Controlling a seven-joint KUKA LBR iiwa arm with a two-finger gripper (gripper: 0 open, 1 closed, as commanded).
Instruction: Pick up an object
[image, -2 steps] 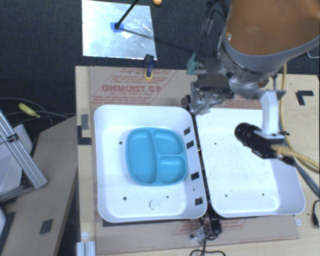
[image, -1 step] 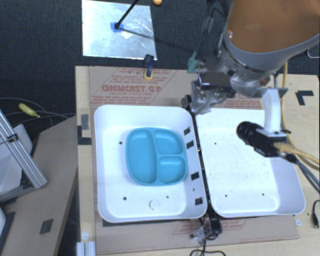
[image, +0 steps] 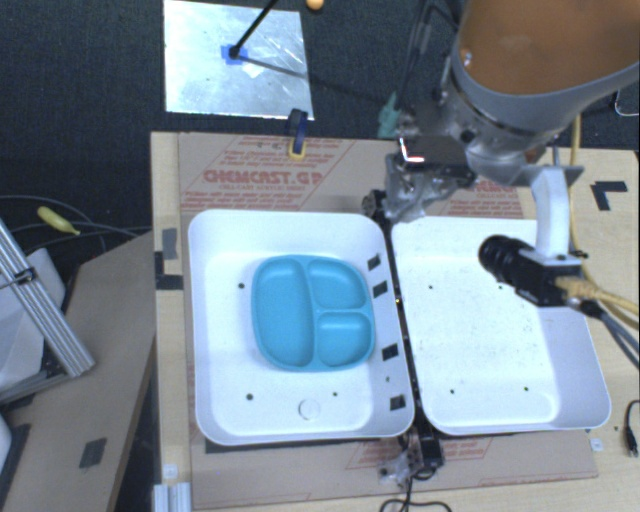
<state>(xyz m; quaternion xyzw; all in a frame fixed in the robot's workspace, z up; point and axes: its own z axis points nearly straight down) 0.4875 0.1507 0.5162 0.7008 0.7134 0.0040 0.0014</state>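
Dark floor (image: 80, 100), cardboard-topped bench (image: 270, 170), shiny metal sheet (image: 200, 70)

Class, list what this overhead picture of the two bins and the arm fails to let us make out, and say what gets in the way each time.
1. Gripper: whether it holds anything; the arm's grey wrist hides it.
2. Small pale round thing in the left bin, below the blue divided plate: too small and faint to identify.
3. Dark speckles across the right bin: too small to tell dirt from marks.
4. Arm's upper part: cut off by the top edge.
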